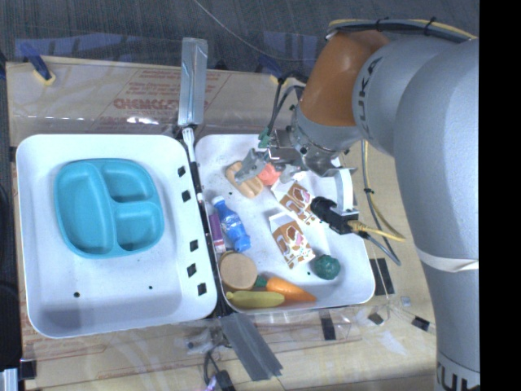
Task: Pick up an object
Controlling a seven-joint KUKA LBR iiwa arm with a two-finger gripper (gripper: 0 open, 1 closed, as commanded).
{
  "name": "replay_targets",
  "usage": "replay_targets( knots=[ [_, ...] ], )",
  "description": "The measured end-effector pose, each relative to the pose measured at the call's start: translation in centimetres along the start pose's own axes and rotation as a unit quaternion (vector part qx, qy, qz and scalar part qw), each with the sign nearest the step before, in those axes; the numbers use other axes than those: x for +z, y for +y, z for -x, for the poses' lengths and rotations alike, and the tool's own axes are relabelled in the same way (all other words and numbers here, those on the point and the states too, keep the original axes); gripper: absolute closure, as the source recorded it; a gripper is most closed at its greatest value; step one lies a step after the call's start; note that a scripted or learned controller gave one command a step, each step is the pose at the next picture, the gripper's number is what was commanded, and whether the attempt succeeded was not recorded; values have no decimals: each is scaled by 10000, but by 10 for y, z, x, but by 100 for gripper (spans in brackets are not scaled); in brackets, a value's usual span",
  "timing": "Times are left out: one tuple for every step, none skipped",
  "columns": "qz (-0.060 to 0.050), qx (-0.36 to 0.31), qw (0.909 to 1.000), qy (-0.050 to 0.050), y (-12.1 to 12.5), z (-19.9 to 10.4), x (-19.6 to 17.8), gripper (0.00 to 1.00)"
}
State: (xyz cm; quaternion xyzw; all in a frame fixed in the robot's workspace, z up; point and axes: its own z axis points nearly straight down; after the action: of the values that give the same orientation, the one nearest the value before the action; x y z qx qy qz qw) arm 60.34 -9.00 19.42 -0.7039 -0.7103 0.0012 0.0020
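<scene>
Tan bread-like toy (244,178) with a pink piece (269,172), in the right bin (358,287), just beneath the gripper (264,155); grip state impossible to tell. Nearer the camera from the gripper: two patterned cartons (293,222), blue bottle (231,227), green ball (326,266), round wooden disc (238,270), carrot (289,288), yellow banana (256,299). Far to the gripper's left: left bin (49,304) holding a turquoise divided tray (110,205).
</scene>
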Motion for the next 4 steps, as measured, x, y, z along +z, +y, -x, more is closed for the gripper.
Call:
replay_targets(
  knots=[
    [-7, 1912, 9816, -4, 41, 35, 56, 0],
    [-2, 950, 9955, 3, 9, 21, 103, 0],
    [11, 431, 9991, 0, 50, 1, 102, 0],
    [27, 650, 9979, -4, 54, 18, 101, 0]
  ],
)
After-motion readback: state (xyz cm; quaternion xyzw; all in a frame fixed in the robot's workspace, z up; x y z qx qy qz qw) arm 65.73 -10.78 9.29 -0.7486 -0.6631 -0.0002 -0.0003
